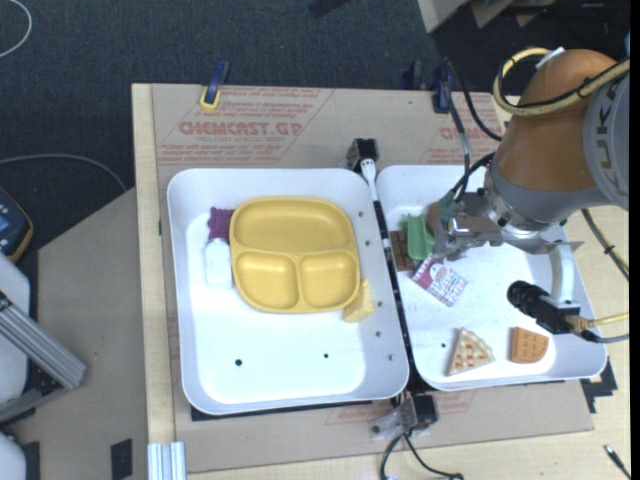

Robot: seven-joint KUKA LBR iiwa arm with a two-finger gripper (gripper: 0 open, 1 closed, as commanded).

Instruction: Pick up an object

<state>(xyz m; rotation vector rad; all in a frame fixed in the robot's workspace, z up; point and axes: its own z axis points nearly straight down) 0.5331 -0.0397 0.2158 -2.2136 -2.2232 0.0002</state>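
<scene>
Table [300, 118] carries 2 white bins. Left bin [290, 368] has a yellow divided plate [295, 253] w/ a purple item [219, 222] & a white one [216, 264] at its left edge. Arm [560, 138] is over right bin [500, 368]; gripper [450, 240] sits low by a green block [417, 236] & a red-white packet [440, 280]. Can't tell the fingers' state. Waffle [528, 346], pizza slice [468, 352] near front edge.

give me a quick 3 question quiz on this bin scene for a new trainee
1. True or false: the yellow divided plate lies in the right bin.
2. Which lies nearest the right bin's front edge? A) green block B) pizza slice toy C) purple item
3. Over which bin does the gripper hang?

Key
1. False; it lies in the left bin.
2. B
3. The right bin.
</scene>
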